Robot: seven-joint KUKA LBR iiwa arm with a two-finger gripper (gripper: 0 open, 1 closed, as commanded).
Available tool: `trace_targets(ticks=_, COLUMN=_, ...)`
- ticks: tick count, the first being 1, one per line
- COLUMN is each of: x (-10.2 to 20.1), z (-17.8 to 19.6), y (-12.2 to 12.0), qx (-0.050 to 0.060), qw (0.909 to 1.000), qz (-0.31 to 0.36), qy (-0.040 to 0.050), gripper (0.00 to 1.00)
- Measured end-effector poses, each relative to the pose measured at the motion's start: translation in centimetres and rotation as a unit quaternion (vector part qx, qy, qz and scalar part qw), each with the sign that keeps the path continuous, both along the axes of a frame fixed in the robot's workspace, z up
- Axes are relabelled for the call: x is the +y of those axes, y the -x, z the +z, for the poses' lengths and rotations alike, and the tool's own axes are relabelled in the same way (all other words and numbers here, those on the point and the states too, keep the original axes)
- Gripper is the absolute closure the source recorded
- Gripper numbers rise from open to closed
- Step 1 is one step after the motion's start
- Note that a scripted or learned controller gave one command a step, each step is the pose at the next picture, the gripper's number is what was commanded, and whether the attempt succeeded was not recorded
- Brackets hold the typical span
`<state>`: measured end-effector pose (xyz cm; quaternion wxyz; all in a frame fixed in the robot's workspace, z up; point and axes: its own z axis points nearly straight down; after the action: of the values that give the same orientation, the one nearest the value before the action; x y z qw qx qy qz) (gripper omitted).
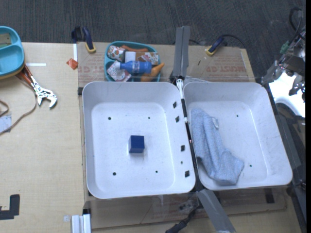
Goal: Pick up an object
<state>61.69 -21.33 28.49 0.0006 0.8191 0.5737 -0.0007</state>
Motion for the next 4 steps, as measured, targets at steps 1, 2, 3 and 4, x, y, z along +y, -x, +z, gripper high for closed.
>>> trace_targets(ticks=1, x=1.1, z=4.7, y=-3.1, qx=0.0, qw=0.9979, qz=0.065, qy=0.0004, gripper=0.0)
trace_targets(ticks=2, x=4.8, z=-11.9, y=-4.1, qx=0.001, qw=0.9975, qz=0.071, qy=-0.0008, gripper=0.0)
trace_targets(ticks=3, x=5.1, z=-8.2, y=0.8, qx=0.001, qw=0.9983, qz=0.057, qy=-0.0007, gripper=0.0)
trace_targets(ticks=4, x=10.1, z=-19.3, y=3.9, qx=0.0, qw=0.9982, qz=-0.06, qy=-0.001, gripper=0.0)
